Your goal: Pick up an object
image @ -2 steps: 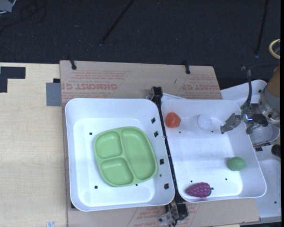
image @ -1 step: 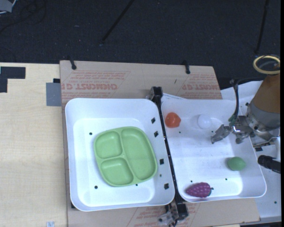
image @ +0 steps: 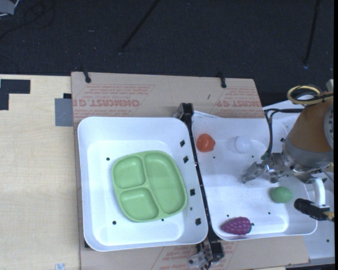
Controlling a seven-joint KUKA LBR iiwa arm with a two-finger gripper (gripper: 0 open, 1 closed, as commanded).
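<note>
My gripper hovers low over the middle of the right bin, its metal fingers spread open with nothing between them. A green rounded object lies just to its lower right, a short way apart. An orange-red object sits near the bin's far left corner, and a pale white ball rests beside it. A purple bunch of grapes lies at the bin's front edge. The arm with its orange band comes in from the right.
The left bin holds a green divided plate. A black divider runs between the two bins. Cables hang over the far right corner of the right bin.
</note>
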